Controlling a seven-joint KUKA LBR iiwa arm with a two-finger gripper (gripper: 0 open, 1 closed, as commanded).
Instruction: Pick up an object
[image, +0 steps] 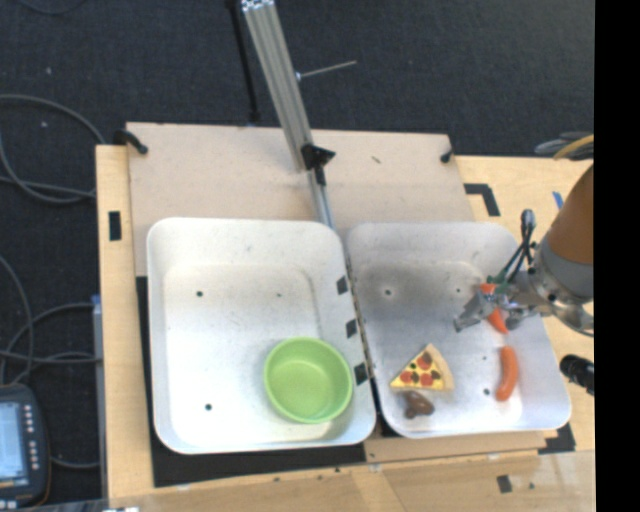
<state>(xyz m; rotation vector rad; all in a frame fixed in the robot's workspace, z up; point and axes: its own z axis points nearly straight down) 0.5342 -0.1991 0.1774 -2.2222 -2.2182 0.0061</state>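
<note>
My gripper (493, 312) hangs over the right part of the right bin (400, 260), at the end of the arm that comes in from the right. A small orange object (497, 321) sits right at the gripper's tip; whether it is held is unclear. Below it, an orange-red sausage (508, 372) lies near the bin's right wall. Toward the bin's front lies a pizza slice (422, 370), with a small brown lump (418, 404) just beneath it.
A green bowl (308, 378) stands in the front right corner of the left bin (200, 270). A metal rail (290, 100) slants down from the top to the gap between the bins. Cables lie on the dark floor at left.
</note>
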